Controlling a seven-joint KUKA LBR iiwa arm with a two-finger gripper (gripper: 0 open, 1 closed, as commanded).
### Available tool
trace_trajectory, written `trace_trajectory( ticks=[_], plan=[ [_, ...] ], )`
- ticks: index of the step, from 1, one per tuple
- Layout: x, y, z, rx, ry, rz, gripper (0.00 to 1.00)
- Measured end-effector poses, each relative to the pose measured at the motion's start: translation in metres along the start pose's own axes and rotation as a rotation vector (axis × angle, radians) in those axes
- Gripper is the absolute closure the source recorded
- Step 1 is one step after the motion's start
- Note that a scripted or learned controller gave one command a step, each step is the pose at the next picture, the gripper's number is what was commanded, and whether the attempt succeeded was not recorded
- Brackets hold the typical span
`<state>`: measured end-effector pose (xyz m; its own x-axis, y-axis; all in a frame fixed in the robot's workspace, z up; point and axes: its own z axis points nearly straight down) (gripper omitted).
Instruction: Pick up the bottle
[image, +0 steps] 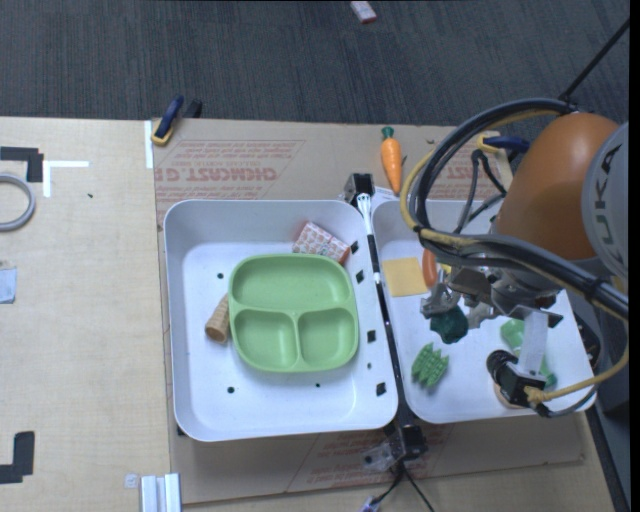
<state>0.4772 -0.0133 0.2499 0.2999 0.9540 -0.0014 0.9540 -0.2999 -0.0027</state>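
My gripper (446, 303) hangs low over the middle of the right bin (470, 400), under the grey arm with its orange band. A small dark green thing (449, 326), possibly the bottle, sits right under the gripper's tip; I cannot tell whether it is held or lying on the bin floor. A pale green thing (512, 332) lies just to its right, partly hidden by the wrist. An orange-red thing (429, 266) pokes out from under the arm above the gripper.
A yellow flat square (404, 277) and a spiky green toy (430, 367) also lie in the right bin. The left bin (190, 400) holds a green divided plate (295, 312), a brown cork-like piece (217, 320) and a pink packet (320, 240). A toy carrot (390, 160) lies behind the bins.
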Motion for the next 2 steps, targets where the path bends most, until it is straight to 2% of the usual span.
trace_trajectory(
  ticks=[1,2],
  plan=[
    [0.079,-0.021,-0.012,-0.001,-0.001,0.098,1.0],
    [0.131,-0.041,-0.016,-0.001,-0.001,0.05,1.0]
  ],
)
